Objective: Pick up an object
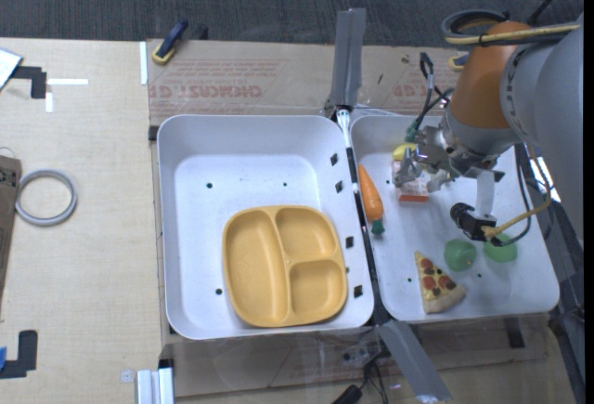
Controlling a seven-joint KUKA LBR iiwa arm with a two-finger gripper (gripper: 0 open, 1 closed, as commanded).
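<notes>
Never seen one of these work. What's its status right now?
Gripper low in right bin, near back; grip state unclear. Carrot, pizza slice, green pieces lie loose. Yellow plate in left bin.

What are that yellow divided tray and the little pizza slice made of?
The yellow divided tray looks like moulded plastic: smooth, one even colour, rounded edges, faint sheen. The pizza slice seems a toy, probably plastic or rubber, with flat painted-looking toppings; too small to say which.

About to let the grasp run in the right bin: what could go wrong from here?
The pincer sits over a tight cluster, a yellow item and a red-and-white piece, so it may catch two or neither. The loose cable hangs near the green pieces and could drag them.
</notes>
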